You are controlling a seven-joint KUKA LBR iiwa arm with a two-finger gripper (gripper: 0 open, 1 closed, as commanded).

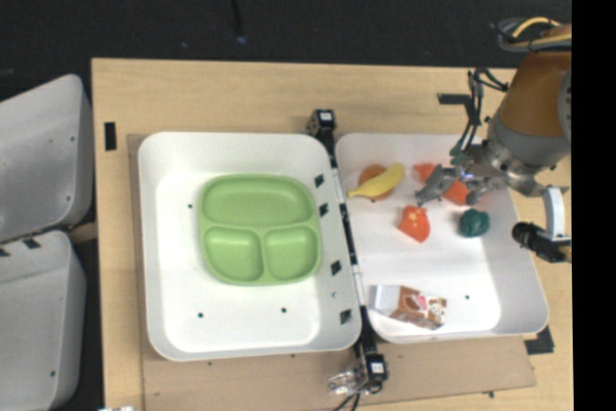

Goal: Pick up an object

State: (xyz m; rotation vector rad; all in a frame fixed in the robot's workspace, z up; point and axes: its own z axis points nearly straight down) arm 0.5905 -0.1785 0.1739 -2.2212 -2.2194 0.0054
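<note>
Bench (241,91): two white bins side by side, left bin (173,303) and right bin (510,294).
Left bin: one green divided tray (258,228) in its middle, a bare white margin all round.
Right bin: toys crowd the far half; the middle floor lies open.
Count: one yellow banana (378,184), one red strawberry (416,223), one dark green piece (473,223), two small orange pieces (424,171), one packet (414,305) at the near edge.
Gripper (450,185): low over the orange pieces near the far wall; whether its fingers are apart or together cannot be told.
</note>
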